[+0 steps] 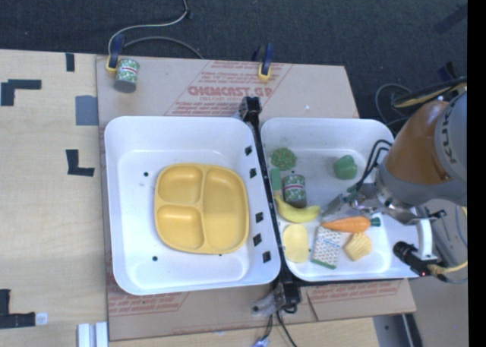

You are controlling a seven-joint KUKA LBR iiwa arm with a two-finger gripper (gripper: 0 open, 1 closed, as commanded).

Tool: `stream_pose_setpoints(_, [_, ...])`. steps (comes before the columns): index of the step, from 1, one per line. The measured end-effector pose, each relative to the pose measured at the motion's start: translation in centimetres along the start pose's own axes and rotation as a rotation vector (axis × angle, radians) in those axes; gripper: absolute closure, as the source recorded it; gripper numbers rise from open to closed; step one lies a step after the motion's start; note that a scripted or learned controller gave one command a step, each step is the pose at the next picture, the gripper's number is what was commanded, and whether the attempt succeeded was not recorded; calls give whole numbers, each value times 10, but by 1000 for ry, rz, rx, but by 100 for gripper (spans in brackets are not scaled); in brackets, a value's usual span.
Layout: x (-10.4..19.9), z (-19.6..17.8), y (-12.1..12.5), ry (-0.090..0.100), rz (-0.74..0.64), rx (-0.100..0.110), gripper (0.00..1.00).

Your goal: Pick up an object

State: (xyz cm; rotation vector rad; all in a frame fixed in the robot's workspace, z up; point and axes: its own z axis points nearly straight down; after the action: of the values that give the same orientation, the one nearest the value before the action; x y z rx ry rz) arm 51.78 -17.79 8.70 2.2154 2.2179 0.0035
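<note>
The right bin (319, 129) holds several toy foods. There is a green broccoli (283, 159), a green pepper (345, 166), a small can (294, 187), a yellow banana (296, 213) and an orange carrot (346, 225). A pale yellow lemon (295, 241), a checkered packet (328, 247) and a yellow chunk (358, 247) lie along the front. My gripper (345, 203) is low in this bin, just above the carrot and right of the banana. The arm's body hides the bin's right side.
The left bin (129, 186) holds a yellow divided plate (202, 207). A black divider (262, 186) runs between the bins. Another small can (127, 74) stands on the cardboard at the back left, near a yellow clamp (263, 72). Cables trail at the back.
</note>
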Motion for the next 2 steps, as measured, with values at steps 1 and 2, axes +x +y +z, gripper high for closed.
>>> stream_pose_setpoints(1, [23,0,56,1,-1,0,0])
stream_pose_setpoints(2, [77,0,-33,4,1,5,0])
